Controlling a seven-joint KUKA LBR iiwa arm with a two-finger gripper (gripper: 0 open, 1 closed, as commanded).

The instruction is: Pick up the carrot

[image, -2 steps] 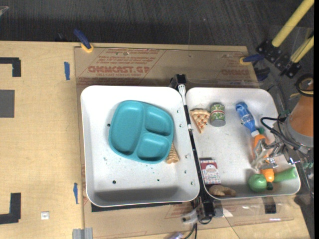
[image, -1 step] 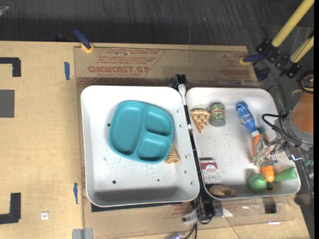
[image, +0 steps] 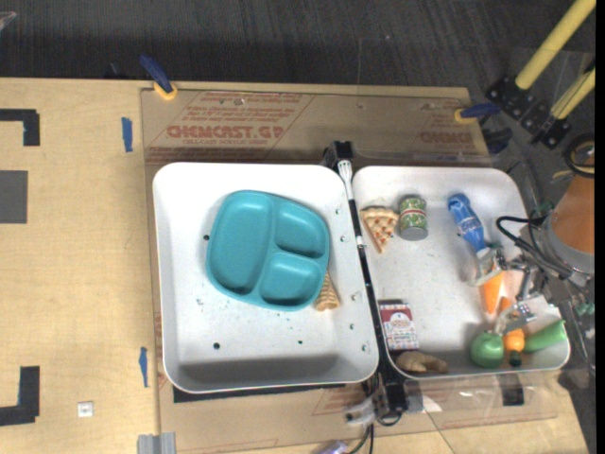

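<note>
I'm seeing the carrot (image: 493,291) lying in the right bin (image: 435,183), toward its right wall, just above the green apple (image: 487,350). My tool (image: 523,296) is sitting right beside the carrot; can't tell if it's apart or together.

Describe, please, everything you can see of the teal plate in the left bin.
The teal plate is a rounded-corner divided dish, apparently smooth plastic, with three compartments: one large at the left and two smaller at the right. It holds nothing and lies flat but turned askew on the floor of the left bin, toward its upper middle. An ice cream cone sits at its lower right corner, seemingly touching or tucked under the rim.
</note>
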